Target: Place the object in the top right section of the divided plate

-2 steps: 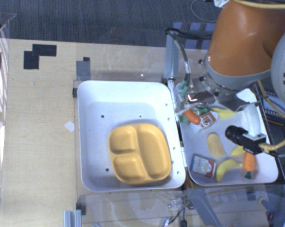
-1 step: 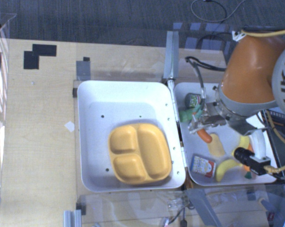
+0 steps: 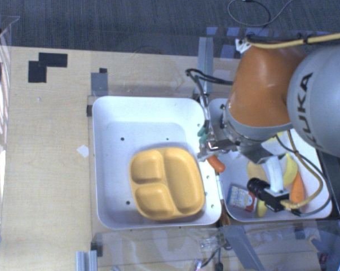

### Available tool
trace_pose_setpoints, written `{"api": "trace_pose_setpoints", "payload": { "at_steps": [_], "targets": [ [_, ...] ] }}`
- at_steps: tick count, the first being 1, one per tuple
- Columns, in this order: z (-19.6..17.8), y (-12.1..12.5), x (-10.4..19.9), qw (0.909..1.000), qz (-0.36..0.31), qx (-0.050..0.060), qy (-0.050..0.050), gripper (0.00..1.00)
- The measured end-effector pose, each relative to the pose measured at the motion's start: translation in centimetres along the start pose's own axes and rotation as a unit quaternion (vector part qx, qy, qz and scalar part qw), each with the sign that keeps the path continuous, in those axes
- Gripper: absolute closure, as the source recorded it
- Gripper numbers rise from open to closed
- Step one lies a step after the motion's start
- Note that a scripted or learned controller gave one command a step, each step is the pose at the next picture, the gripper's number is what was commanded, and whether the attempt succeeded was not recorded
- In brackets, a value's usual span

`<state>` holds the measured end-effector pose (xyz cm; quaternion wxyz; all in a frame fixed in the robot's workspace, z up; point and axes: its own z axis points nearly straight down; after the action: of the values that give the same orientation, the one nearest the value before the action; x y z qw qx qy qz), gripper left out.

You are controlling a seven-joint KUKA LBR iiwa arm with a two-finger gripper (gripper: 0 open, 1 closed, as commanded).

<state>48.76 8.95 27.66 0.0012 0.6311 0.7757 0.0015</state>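
The yellow divided plate [image 3: 167, 182] lies in the left bin [image 3: 110, 151], with two small sections on its left and one long section on its right; nothing lies in them. My gripper [image 3: 210, 144] hangs over the wall between the two bins, just past the plate's upper right corner. A small orange-red object [image 3: 216, 164] lies right below the gripper at the right bin's left edge. A bit of green [image 3: 203, 132] shows beside the gripper. The bulky arm hides much of the right bin.
The right bin [image 3: 322, 210] holds a small printed packet [image 3: 239, 196], a yellow banana-like piece [image 3: 291, 170], an orange carrot-like piece [image 3: 297, 191] and another yellow item [image 3: 256, 170]. Black tape marks [image 3: 45, 65] sit on the bench at far left.
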Motion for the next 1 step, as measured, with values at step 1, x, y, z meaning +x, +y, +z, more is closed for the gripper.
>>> {"api": "trace_pose_setpoints", "payload": {
  "at_steps": [1],
  "targets": [
    [-9.29,1.14,5.06,0.9883,-0.153,-0.003,0.0,1.0]
  ]
}}
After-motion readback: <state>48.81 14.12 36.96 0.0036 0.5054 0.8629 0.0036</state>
